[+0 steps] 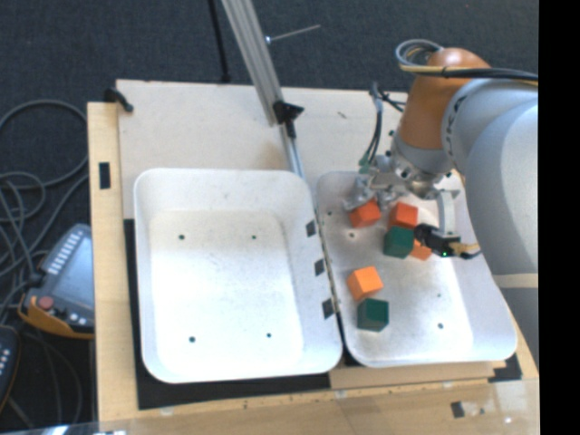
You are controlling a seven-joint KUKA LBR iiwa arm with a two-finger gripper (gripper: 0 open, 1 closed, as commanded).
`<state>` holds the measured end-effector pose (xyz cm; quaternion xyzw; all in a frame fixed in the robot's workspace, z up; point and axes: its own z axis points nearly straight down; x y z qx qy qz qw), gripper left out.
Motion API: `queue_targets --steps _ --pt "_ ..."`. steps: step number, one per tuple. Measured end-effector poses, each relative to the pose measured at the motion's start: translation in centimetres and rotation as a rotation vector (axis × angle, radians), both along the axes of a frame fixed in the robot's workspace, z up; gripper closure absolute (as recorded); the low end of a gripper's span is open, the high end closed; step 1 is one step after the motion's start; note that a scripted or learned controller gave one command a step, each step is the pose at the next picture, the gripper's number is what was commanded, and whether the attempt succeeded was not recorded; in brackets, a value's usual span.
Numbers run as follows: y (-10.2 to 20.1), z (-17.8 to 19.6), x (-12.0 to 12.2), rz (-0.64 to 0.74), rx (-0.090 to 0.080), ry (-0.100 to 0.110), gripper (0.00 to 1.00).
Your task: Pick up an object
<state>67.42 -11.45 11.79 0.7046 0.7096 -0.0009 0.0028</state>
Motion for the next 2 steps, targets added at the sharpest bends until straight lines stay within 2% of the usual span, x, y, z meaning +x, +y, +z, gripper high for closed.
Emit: queue_targets --steps 1,2 --pt "-0.6 6.5 -1.4 -0.007 0.003 -0.004 1.00" --pt "-3.3 9.5 -1.4 -0.009 0.002 -0.002 1.00"
